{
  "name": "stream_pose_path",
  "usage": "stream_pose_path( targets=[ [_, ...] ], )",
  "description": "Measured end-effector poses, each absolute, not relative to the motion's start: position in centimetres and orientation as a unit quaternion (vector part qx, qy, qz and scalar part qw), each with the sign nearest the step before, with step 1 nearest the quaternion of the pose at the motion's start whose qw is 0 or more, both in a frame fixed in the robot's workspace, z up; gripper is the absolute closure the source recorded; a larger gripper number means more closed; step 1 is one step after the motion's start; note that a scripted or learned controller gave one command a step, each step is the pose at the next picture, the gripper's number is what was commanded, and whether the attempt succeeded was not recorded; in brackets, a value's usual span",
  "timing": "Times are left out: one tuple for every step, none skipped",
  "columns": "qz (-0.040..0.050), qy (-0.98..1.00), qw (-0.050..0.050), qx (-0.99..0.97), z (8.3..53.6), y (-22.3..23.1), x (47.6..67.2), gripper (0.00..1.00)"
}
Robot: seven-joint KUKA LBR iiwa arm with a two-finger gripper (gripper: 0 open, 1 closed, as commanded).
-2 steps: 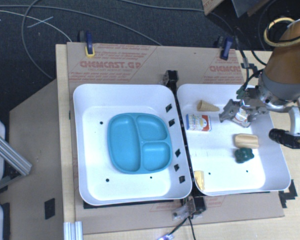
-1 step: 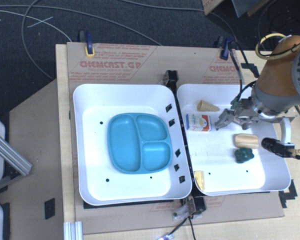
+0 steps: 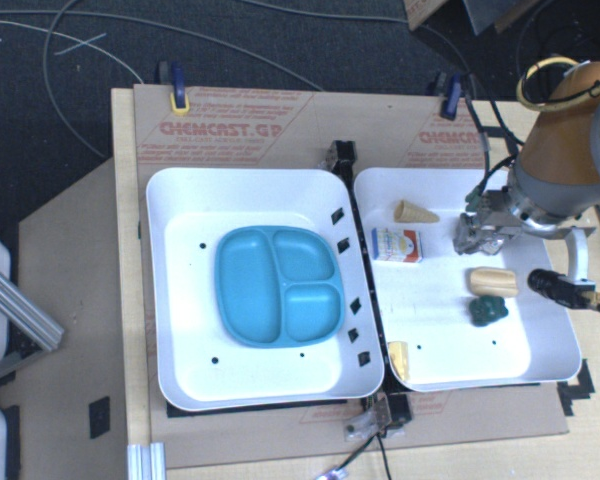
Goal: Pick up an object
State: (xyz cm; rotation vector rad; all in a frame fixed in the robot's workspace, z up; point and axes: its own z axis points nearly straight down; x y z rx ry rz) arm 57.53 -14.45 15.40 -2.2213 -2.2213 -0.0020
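A blue plate [image 3: 279, 285] is lying in the left bin [image 3: 170, 218]. At right, the gripper [image 3: 477, 230] is hanging over the right bin [image 3: 550, 353], near a beige block [image 3: 493, 282] and a green piece [image 3: 487, 311].

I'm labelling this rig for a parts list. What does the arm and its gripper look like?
The arm is grey with an orange band above the wrist. Black cables run along it. The gripper is a small silver-grey metal assembly at its end.

I see my grey arm [image 3: 565, 163] entering from three o'clock, orange band uppermost; its wrist bends down; the gripper [image 3: 470, 236] points toward nine o'clock, hanging low.
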Motion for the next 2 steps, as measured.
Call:
stream_pose_path(
  targets=[
    [-0.0015, -0.708, -0.002, -0.706, 20.8, -13.4, 57.6, 1.0],
    [-0.0014, -0.708, -0.002, -0.707, 23.6, -13.4, 57.7, 1.0]
  ],
)
